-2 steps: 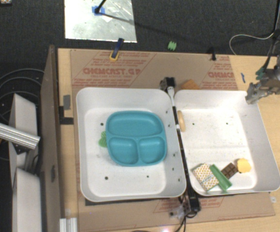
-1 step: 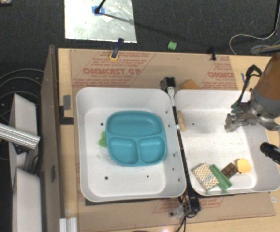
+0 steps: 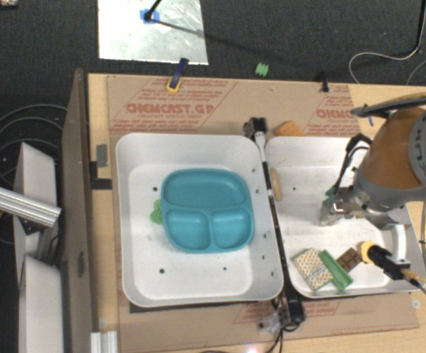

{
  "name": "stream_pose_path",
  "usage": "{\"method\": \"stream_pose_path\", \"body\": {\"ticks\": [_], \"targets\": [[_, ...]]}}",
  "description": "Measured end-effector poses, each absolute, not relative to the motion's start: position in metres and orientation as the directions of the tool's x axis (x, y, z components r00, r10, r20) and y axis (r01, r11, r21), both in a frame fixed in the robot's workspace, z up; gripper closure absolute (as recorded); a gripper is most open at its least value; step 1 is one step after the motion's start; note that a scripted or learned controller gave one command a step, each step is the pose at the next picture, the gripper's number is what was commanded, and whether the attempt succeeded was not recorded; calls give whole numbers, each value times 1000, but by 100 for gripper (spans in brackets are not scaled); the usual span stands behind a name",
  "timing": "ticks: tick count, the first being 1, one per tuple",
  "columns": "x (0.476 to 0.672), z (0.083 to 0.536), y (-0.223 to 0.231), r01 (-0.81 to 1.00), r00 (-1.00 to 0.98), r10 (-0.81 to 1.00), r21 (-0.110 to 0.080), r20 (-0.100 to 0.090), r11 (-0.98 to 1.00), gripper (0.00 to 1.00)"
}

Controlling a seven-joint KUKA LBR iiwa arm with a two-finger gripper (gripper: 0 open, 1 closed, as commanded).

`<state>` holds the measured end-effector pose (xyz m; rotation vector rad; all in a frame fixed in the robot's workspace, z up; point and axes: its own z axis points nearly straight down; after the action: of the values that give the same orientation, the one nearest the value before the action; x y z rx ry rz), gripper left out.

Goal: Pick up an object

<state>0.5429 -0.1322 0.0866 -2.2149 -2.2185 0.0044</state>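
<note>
Camera view: gripper (image 3: 335,213) inside right bin (image 3: 301,160)

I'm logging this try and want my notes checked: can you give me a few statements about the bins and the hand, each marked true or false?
1. The blue plate lies in the left bin. True.
2. The hand is above the left bin. False: it is above the right bin.
3. A green bar lies beside a checkered packet in the right bin. True.
4. The blue plate has two compartments. False: it has three.
</note>
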Motion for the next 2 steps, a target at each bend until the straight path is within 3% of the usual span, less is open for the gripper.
{"method": "stream_pose_path", "body": {"ticks": [1,2], "targets": [[552,84,-92,1000,-7,1000,0,2,7,100],[558,191,-44,1000,-10,1000,12,2,10,100]]}}
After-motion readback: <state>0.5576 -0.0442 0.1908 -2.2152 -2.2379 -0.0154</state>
